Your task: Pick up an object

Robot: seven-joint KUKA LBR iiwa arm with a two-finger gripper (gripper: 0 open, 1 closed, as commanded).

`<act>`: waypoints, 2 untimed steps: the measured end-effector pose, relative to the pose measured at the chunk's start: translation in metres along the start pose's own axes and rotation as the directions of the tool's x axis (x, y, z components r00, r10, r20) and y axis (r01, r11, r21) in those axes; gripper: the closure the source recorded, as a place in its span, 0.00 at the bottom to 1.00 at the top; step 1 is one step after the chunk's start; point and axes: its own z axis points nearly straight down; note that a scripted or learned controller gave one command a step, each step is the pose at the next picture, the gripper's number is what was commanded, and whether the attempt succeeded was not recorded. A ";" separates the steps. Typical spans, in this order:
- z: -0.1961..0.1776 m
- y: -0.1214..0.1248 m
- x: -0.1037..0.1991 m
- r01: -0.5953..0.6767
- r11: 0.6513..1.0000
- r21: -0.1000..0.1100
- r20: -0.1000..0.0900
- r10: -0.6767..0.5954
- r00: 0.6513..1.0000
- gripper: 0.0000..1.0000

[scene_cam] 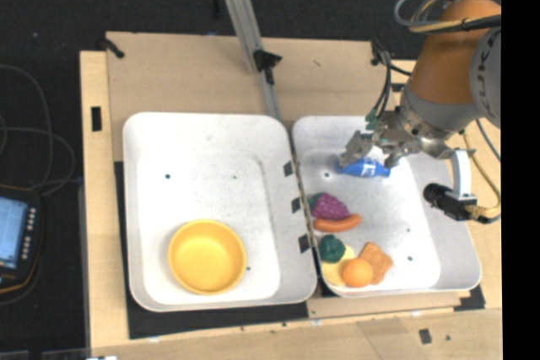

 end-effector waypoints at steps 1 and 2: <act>0.000 0.000 0.000 -0.001 1.000 -0.001 0.000 0.001 1.000 0.00; 0.050 -0.009 -0.007 -0.004 1.000 0.005 0.003 0.004 1.000 0.00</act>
